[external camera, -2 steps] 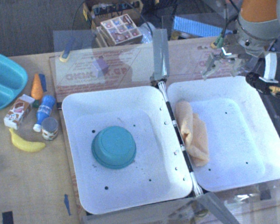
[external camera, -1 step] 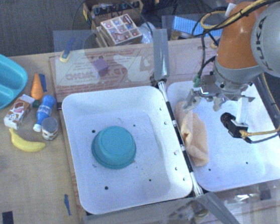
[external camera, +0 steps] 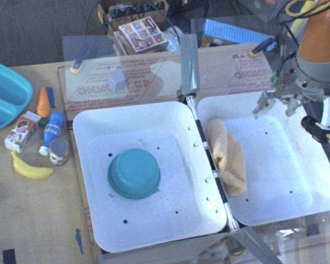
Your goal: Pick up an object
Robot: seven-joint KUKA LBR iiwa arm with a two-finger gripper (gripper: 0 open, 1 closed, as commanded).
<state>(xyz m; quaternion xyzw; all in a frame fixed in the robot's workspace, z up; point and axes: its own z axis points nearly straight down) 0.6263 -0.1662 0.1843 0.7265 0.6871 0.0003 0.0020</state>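
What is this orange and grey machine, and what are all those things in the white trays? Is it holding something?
That is a robot arm, grey with an orange band, reaching in from the right. At its end is a gripper, a kind of two-finger hand for picking things up. The picture comes from one camera fixed above the bench, looking down at a slant.

On the bench are two shallow white trays side by side. The left bin has a teal bowl lying upside down. The right bin has a tan cloth bunched along its left wall.

The gripper hangs over the far edge of the right bin, and nothing shows between its fingers. Beside the trays lie toys: a banana, a carrot and a small bottle.
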